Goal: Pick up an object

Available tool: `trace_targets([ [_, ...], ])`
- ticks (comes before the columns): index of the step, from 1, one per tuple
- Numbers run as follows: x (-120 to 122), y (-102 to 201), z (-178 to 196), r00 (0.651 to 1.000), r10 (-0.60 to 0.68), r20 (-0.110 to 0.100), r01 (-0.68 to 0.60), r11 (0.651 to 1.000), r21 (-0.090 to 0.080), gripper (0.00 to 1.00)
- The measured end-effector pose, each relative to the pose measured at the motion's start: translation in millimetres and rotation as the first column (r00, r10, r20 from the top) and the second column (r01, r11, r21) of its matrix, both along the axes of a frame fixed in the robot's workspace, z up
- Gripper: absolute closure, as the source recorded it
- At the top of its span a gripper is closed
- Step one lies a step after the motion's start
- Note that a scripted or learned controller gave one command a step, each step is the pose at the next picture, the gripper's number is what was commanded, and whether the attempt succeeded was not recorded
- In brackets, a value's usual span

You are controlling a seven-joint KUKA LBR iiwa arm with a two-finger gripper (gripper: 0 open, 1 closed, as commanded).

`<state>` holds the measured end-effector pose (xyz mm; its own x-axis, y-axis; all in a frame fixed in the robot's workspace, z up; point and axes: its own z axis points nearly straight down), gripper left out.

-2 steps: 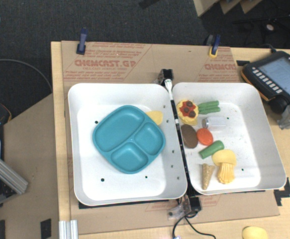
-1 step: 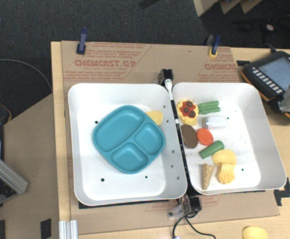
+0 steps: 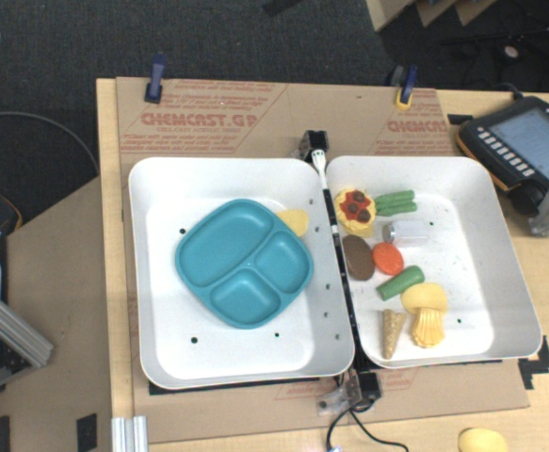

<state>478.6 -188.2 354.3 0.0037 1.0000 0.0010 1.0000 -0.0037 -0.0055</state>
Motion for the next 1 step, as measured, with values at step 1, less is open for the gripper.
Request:
trace_targets([
  [1,2.3,69.4,96.0,1.0,0.013,0.019,-0.013,1.0,-0.002,1.0],
])
